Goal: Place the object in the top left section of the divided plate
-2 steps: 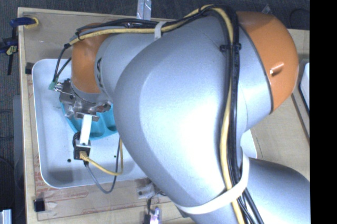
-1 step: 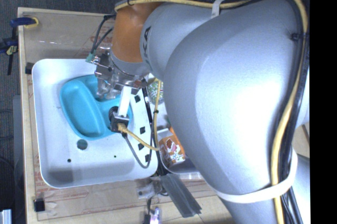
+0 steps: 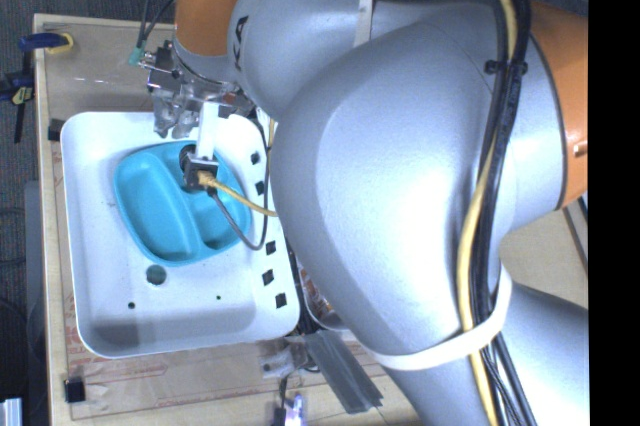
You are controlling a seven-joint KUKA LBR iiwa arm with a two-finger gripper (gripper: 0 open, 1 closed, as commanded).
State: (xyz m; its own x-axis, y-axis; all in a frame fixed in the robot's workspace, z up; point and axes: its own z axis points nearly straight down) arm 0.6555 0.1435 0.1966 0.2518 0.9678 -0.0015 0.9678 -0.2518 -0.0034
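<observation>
A blue divided plate (image 3: 160,209) lies in the left white bin (image 3: 100,314), toward its upper half. A small dark round object (image 3: 155,275) rests on the bin floor just below the plate's lower rim. My gripper (image 3: 172,121) hangs over the bin's upper edge, just above the plate's top rim, well apart from the dark object. I see nothing held under it. The grey arm covers the plate's right side.
The bulky arm (image 3: 420,174) covers the whole right of the view, including the second bin. A blue clamp (image 3: 40,42) sits at the bench's upper left corner. Bare bin floor lies below and left of the plate.
</observation>
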